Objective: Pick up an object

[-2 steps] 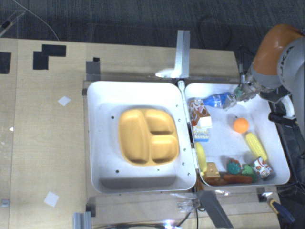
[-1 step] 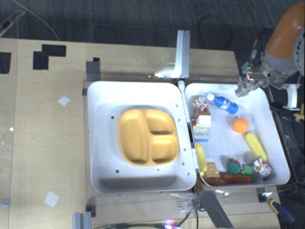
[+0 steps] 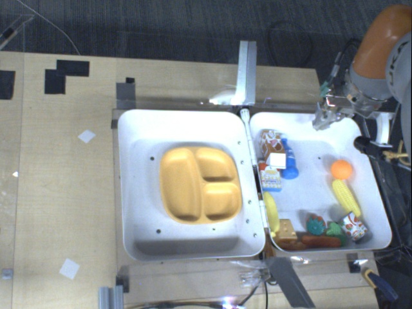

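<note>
Wooden bench carries two white bins side by side, with dark carpet beyond its far edge. Left bin holds a yellow tray at centre. Right bin holds small toys: orange ball and corn near its right edge, blue bottle by its left edge, a clutter along its near edge. Claw hangs over the right bin's far right corner, apparently clear of the toys; too small and blurred to tell how it is set.
</note>
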Robot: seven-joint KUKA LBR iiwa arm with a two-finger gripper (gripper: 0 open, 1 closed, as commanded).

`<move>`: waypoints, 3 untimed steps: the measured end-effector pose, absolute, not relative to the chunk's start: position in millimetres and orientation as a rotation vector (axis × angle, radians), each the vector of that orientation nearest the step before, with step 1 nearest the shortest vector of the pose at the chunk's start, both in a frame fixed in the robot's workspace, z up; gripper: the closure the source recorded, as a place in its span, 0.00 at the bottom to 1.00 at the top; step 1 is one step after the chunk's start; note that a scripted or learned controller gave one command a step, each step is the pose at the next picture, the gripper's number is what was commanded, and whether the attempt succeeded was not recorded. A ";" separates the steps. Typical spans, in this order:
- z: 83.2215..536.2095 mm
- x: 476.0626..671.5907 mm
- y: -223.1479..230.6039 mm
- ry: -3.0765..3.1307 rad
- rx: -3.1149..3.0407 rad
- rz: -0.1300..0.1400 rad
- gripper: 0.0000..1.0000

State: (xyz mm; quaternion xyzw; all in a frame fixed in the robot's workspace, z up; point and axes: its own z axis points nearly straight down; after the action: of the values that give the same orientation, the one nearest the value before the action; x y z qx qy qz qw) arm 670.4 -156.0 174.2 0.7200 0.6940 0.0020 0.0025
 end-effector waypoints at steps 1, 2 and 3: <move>177.0 669.9 -205.3 2.137 2.293 0.005 1.00; 194.4 670.8 -161.0 1.636 2.678 0.008 1.00; 212.7 610.0 -195.3 1.490 2.761 0.007 1.00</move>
State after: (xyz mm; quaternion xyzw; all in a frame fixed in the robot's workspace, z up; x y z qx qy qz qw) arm 610.0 -195.3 212.7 0.8800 0.4749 0.0022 0.0021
